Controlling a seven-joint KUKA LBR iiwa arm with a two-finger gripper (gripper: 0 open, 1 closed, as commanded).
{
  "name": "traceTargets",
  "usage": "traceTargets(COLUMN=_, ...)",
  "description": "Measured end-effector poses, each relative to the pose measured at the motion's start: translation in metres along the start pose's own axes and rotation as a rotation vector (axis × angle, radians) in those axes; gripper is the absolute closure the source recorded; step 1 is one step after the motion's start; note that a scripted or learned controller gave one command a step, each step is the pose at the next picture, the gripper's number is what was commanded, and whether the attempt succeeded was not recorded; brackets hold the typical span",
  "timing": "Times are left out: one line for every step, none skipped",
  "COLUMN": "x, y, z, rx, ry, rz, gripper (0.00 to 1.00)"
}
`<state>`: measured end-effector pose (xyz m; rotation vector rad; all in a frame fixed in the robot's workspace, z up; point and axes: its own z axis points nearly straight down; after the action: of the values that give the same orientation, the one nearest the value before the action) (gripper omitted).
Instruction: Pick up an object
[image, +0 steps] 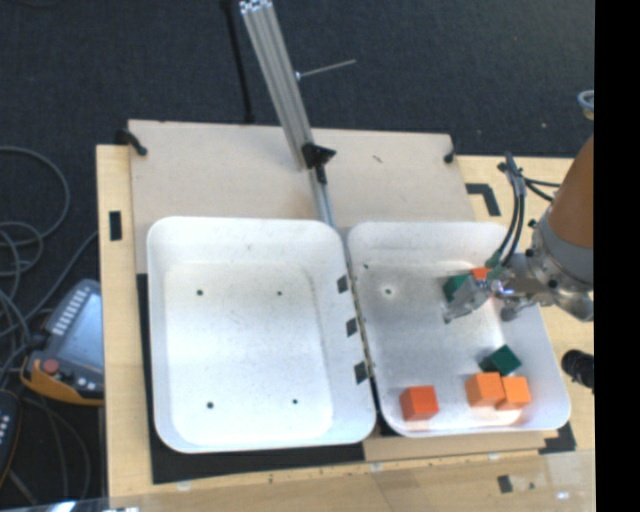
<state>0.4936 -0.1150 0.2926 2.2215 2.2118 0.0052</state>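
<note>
My gripper (466, 296) reaches in from the right over the right bin (400, 262), near its upper middle. A small green block (459, 287) sits between its grey fingers, and the gripper is shut on it. A bit of orange (481, 272) shows just behind the green block; I cannot tell what it is. Lying in the same bin's near part are a dark green block (500, 360), two orange blocks side by side (485, 388) (516, 390) and a darker orange block (419, 402).
The left bin (160, 300) stands beside the right one, with a row of black clips (352, 325) along the divide. A slanted metal pole (285, 90) rises behind the bins. Cables and a pendant (70, 340) lie off the bench at left.
</note>
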Motion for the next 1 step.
traceTargets(x=-0.001, y=0.0315, z=-0.0102, rx=0.003, ry=0.001, rz=-0.007, gripper=0.0)
